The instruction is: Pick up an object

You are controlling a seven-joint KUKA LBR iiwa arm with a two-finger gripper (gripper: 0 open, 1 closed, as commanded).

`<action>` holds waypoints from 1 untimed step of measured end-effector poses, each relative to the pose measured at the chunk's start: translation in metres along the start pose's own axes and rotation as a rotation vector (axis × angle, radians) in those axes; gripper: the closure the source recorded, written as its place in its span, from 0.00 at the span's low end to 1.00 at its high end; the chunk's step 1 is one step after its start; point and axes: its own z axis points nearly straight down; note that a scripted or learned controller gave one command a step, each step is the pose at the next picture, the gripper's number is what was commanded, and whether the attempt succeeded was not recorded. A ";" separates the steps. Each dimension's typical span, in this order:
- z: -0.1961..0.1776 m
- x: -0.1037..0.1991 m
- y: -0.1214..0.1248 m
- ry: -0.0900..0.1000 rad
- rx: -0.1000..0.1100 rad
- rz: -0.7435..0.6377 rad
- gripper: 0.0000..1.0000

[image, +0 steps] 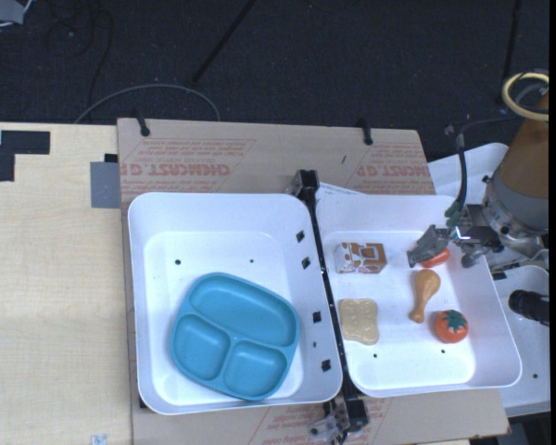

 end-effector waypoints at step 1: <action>0.044 0.000 -0.003 0.001 0.004 0.000 0.00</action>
